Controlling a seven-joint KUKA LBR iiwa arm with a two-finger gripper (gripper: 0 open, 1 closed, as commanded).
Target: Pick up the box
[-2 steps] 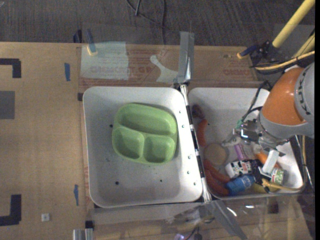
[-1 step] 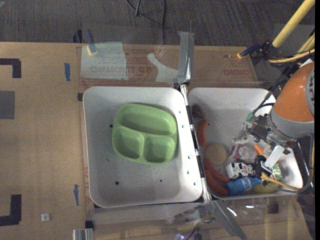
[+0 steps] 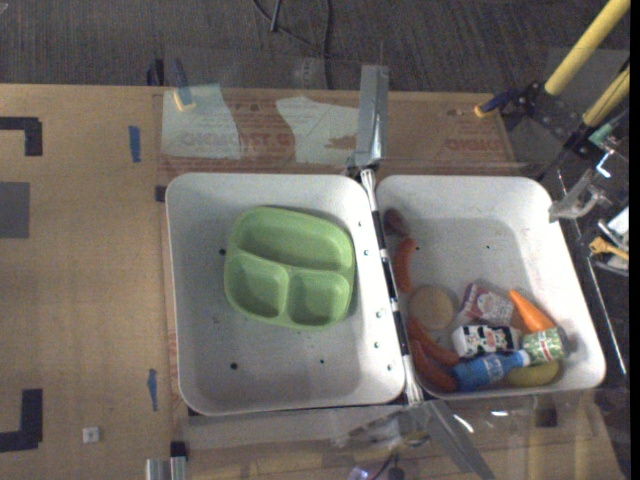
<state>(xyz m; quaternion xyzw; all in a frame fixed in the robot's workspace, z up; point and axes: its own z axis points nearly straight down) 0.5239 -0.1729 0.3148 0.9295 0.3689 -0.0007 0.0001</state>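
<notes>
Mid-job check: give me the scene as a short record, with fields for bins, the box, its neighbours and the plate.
left bin: holds a green divided plate, three compartments, upright
right bin: holds a cluster of toy food toward its near side
box: small pink-and-white carton, lying tilted, near the cluster's middle
neighbours: round tan cookie to its left, orange carrot to its right, white carton just below
other items: blue bottle, red sausages along the divider
box status: lying in bin, not lifted
</notes>
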